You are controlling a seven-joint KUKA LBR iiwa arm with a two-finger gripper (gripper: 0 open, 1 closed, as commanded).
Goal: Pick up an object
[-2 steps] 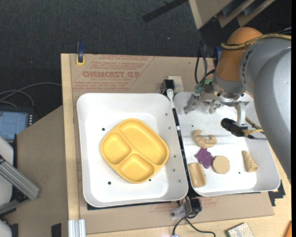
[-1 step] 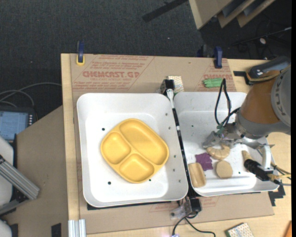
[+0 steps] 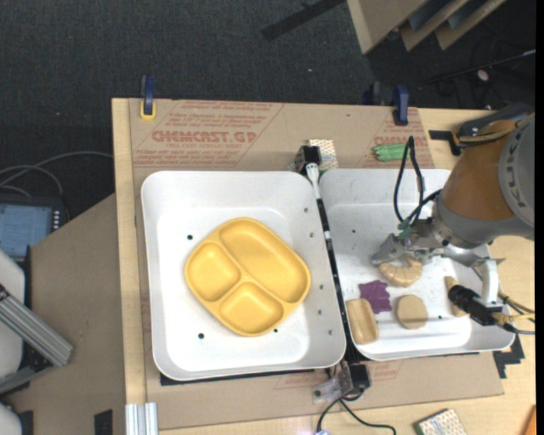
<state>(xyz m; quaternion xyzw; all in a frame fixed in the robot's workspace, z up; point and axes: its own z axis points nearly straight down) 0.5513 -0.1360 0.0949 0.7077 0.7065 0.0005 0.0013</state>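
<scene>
Dark carpet floor (image 3: 68,59) surrounds the bench; perhaps wooden furniture (image 3: 425,21) at top.

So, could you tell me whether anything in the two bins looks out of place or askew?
Mostly tidy. The yellow three-compartment plastic plate lies turned at an angle in the left white bin. A tan block-shaped piece rests against the right white bin's left wall rather than flat on the floor.

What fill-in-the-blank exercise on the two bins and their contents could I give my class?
1. The yellow tray lies in the ____ bin.
2. The tray has ____ compartments.
3. The small star-like piece in the right bin is ____ in colour.
4. The claw is over the ____ bin.

Missing words: left; three; purple; right
</scene>
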